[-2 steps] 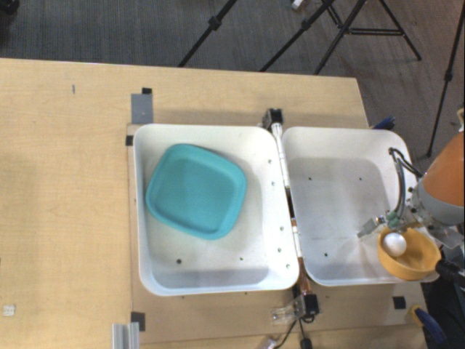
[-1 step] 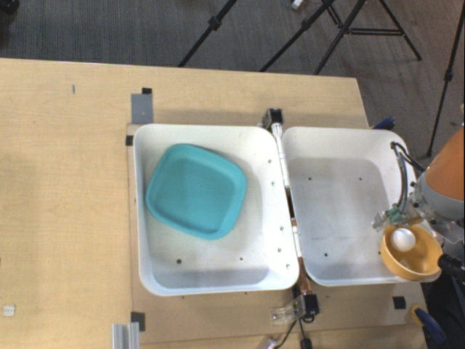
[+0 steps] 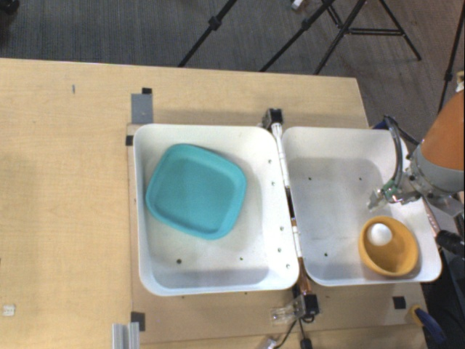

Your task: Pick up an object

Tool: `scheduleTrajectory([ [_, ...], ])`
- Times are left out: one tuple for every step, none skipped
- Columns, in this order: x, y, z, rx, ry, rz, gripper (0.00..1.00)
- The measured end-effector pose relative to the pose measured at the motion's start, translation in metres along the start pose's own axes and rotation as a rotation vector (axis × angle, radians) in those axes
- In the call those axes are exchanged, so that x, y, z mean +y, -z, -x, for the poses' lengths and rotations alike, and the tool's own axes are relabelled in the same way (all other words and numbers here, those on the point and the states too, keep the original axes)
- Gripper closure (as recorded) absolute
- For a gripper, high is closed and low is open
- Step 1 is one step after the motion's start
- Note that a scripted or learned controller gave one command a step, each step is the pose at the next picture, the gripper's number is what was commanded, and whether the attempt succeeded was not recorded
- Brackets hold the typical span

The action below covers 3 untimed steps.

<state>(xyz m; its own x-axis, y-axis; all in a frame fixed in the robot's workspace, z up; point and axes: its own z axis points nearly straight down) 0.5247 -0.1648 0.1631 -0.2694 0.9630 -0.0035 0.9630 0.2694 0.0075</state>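
Two white bins are sitting side by side on a wooden bench (image 3: 65,195). The left bin (image 3: 211,278) is holding a teal plate (image 3: 196,190) — it is lying flat, a bit toward the far left part of the bin, and nothing is touching it.

The right bin (image 3: 327,195) is holding a yellow bowl (image 3: 389,249). The bowl is sitting upright in the near right corner of that bin, close to the wall. A small white round thing (image 3: 379,233) is lying inside the bowl, on its far left side.

The arm (image 3: 443,147) is reaching in from the right, grey with an orange part showing at the edge. Its gripper (image 3: 385,195) is hanging over the right side of the right bin, just beyond the far rim of the bowl. It is not down in the bowl. The tip is small and mixed up with wires, so I cannot tell how the jaws are standing, and I cannot see anything between them.

The bowl is lying just on the near side of the gripper, very close to it but not caught by it. The plate is well apart from the gripper — over in the other bin, far to the left.
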Motion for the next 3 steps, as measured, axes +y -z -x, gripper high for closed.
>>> scheduleTrajectory([
  [0.0, 0.0, 0.0, 0.0, 0.0, 0.0, 0.0],
  [-0.039, -0.072, 0.016, -0.005, 0.015, 0.007, 0.0],
  [-0.029, -0.072, -0.014, -0.006, 0.046, 0.01, 0.0],
])
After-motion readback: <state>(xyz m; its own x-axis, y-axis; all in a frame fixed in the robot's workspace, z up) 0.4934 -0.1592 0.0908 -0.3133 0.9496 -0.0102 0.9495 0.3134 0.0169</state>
